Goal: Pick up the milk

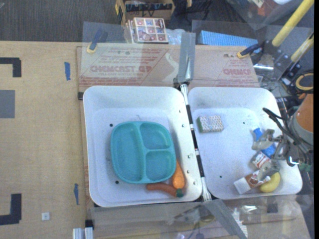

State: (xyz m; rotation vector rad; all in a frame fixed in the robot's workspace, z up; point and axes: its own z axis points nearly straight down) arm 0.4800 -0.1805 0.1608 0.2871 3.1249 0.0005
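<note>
- Left bin [94,133] holds a teal plate [143,152] with three compartments.
- A carrot [179,177] and a sausage [161,187] lie at the plate's near right edge.
- Right bin [224,96]: sponge [210,123] far left, banana [271,182] near right.
- Box [144,4] stands beyond the bins.

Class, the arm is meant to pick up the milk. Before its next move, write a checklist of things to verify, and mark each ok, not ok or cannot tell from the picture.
1. Milk carton is in the right bin, near its front right corner: ok.
2. Gripper is over the right bin, above the clutter: ok.
3. Carton is free of neighbours: not ok, the banana lies against it.
4. Carton is between the fingers: cannot tell.
5. Gripper is lined up on the carton, not the blue item: cannot tell.
</note>
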